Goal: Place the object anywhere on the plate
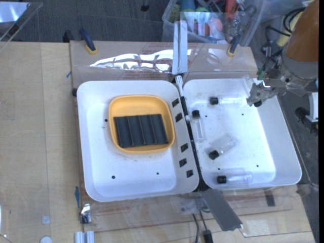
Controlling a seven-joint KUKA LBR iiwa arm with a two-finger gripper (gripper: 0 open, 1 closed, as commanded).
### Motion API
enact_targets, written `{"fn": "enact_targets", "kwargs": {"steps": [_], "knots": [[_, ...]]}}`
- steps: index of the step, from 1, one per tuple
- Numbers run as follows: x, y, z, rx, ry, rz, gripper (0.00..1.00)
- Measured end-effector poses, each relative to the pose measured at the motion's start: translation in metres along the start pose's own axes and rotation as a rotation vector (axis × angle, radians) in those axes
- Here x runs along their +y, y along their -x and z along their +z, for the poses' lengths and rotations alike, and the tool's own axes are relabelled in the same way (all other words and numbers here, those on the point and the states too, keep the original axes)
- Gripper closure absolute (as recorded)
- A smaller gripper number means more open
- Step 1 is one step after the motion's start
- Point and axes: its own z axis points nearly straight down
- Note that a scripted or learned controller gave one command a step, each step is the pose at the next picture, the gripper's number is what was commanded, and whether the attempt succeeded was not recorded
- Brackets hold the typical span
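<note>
Yellow plate [116,109] holds dark ridged block [140,130], long axis left-right. 4 clear vials [221,147] in right bin [283,135], hard to make out. Gripper [256,98] fingers: can't tell.

1. Bright, even overhead light; shadows are soft.
2. Strong glare on the clear sheet [136,62] behind the left bin [91,135].
3. The arm [304,39] at the right looks slightly blurred, perhaps from motion.

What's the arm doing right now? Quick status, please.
Gripper over the right bin's far corner, nothing seen between its fingers. Clear tubes with black caps, e.g., lie in that bin. Yellow plate in left bin carries a black ridged block.
</note>
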Motion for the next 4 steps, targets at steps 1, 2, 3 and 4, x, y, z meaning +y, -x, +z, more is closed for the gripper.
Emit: {"fn": "enact_targets", "kwargs": {"steps": [1,2,3,4], "knots": [[0.017,-0.022,-0.015,-0.001,0.005,-0.251,1.0],[0.037,-0.043,-0.013,-0.001,0.006,-0.496,1.0],[0.038,-0.056,-0.03,-0.003,0.008,-0.751,1.0],[0.032,-0.046,-0.106,-0.004,0.009,-0.975,1.0]]}}
